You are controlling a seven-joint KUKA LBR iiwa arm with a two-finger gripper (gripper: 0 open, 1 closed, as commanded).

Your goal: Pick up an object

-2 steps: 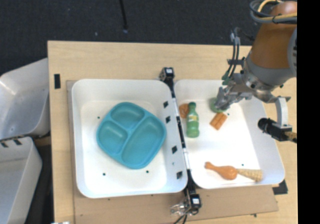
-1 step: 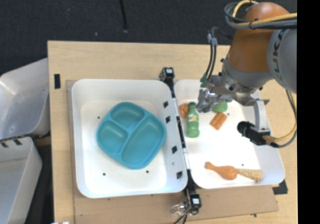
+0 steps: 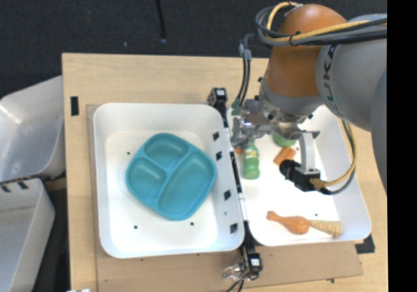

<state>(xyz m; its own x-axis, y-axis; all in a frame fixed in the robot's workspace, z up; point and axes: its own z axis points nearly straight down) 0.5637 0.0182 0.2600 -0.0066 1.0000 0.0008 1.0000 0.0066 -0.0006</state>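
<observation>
The hand (image 3: 246, 133) sits over the green bottle (image 3: 250, 161) - open or closed, I cannot tell - and could knock it over.

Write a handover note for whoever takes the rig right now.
Gripper: low over the right bin, at its left wall, just above the green bottle; whether it is open or shut cannot be told.
Right bin: green bottle upright-looking by the dividing wall, a small orange piece beside it, an orange toy with a tan cone end lying near the front.
Left bin: blue divided plate lying flat.
Done: nothing seen lifted.
Left: close on one object, likely the bottle, and raise it.
</observation>
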